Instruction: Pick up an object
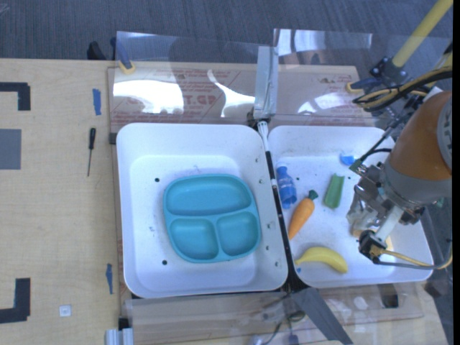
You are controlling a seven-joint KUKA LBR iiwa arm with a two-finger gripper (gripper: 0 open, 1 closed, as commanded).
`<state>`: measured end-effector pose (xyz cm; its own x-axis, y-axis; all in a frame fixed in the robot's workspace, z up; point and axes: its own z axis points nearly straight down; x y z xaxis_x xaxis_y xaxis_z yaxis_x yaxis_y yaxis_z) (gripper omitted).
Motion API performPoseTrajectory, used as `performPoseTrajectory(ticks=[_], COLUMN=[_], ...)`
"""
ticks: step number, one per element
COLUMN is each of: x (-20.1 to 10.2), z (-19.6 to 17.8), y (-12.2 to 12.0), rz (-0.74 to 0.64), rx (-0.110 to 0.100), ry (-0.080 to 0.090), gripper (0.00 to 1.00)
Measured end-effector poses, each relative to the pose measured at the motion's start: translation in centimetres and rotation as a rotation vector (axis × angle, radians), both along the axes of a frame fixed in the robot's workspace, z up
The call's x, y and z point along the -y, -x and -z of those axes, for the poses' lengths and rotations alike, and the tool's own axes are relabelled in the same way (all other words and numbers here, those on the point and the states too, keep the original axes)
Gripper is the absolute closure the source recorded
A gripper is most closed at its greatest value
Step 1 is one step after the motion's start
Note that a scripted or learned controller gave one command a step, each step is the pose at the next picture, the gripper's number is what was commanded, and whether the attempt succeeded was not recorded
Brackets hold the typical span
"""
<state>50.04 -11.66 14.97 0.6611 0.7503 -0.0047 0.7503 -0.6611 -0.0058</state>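
Pale wood desk (43, 214), grey carpet behind, two white plastic bins side by side. Left bin (136, 157): teal three-section tray (212, 218), smooth, rounded corners. Right bin (316, 139): blue bottle (286, 187) by left wall, orange carrot (302, 216) just beside it, green block (334, 191), small blue piece (347, 161), curved yellow banana (323, 259) near front. Tool (361, 221) low over right bin, right of block, beyond banana. Cannot tell whether apart or together.
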Motion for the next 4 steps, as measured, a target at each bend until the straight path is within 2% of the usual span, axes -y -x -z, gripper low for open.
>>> performPoseTrajectory(ticks=[1,2,3,4], x=[3.0,2.9,3.4,3.3], z=[-6.3,-6.1,6.0,4.9], y=[-2.7,-2.7,-6.6,-6.6], rz=[-0.127,-0.128,0.033,0.033], rx=[0.011,0.007,0.019,0.02], ry=[0.001,0.0,0.001,0.001], gripper=[1.0,0.0,0.0,1.0])
